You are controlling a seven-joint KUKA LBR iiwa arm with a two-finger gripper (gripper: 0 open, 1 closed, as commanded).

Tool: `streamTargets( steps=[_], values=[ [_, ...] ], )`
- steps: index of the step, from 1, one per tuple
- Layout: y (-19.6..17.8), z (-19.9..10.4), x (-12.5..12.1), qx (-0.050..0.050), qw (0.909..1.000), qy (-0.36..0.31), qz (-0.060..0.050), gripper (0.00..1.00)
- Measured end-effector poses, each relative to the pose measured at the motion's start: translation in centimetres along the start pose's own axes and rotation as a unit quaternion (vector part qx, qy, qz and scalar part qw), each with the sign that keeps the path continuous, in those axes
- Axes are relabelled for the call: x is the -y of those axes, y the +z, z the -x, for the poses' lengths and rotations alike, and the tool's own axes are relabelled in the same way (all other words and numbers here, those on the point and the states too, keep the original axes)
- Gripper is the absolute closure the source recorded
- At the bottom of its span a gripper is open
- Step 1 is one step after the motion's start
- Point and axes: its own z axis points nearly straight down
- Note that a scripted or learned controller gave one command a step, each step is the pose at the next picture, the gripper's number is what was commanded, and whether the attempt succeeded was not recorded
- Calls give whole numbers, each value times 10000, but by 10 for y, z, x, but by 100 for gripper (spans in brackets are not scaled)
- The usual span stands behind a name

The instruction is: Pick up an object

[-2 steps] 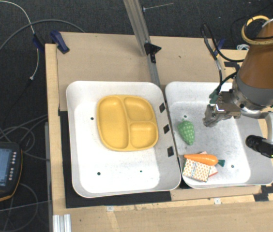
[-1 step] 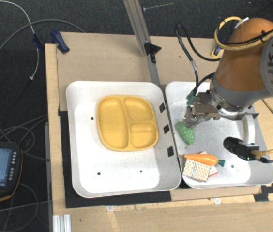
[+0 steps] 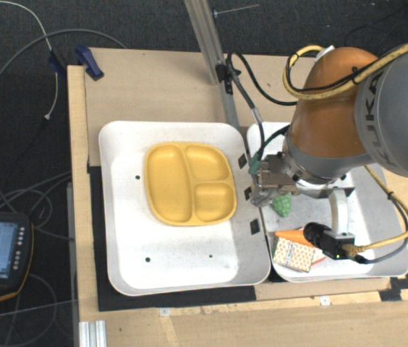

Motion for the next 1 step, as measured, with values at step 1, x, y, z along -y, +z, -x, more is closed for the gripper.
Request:
streamTargets(
  steps=[1],
  values=[
    [14, -56, 9, 1, 10000, -4, -4, 100]
  ],
)
